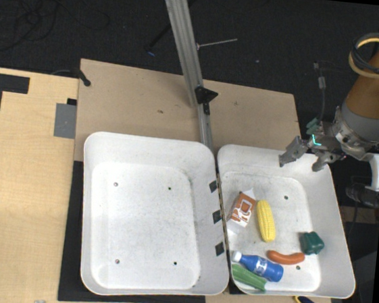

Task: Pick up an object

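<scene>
Over the far edge of the right bin (320,196), the gripper (307,155) hangs with its fingers spread apart and nothing between them. The likely targets lie in that bin's middle and near half: a toy corn cob (266,219) beside a small orange-and-white carton (241,208), then a toy hot dog (285,257), a dark green block (312,243), a blue bottle (259,266) and a green vegetable (249,278) by the near edge. All look light, stiff and smooth, probably plastic. The corn cob seems easiest, pinched across its middle, since rounded ends could slip.
</scene>
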You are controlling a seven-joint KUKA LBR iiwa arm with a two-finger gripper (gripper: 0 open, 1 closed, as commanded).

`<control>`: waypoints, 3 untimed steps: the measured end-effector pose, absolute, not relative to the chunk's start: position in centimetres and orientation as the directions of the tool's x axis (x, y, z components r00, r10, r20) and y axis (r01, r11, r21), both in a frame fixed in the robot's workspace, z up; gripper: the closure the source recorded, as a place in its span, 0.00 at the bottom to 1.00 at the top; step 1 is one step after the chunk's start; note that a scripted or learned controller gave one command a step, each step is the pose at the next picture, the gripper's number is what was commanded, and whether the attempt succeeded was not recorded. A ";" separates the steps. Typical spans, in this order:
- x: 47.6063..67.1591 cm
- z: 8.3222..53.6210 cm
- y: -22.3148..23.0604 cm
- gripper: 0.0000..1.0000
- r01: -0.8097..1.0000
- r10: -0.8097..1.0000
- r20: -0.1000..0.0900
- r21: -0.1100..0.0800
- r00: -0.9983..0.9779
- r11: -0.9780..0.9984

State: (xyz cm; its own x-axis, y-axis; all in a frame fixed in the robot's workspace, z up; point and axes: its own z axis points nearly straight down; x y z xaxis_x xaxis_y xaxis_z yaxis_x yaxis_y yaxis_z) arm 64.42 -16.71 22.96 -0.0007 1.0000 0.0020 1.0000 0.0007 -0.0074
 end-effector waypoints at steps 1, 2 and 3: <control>64.5 23.3 -16.7 0.00 1.000 1.000 0.000 -0.003 -0.004 0.004; 64.7 17.1 -15.9 0.00 1.000 1.000 0.002 -0.008 -0.005 0.005; 64.2 10.6 -15.8 0.00 1.000 1.000 0.002 -0.009 0.000 0.000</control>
State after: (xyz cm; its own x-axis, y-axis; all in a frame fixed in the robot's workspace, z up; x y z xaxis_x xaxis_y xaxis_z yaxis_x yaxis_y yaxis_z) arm 64.19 -15.82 10.63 0.0000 1.0000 0.0017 1.0000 0.0000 -0.0092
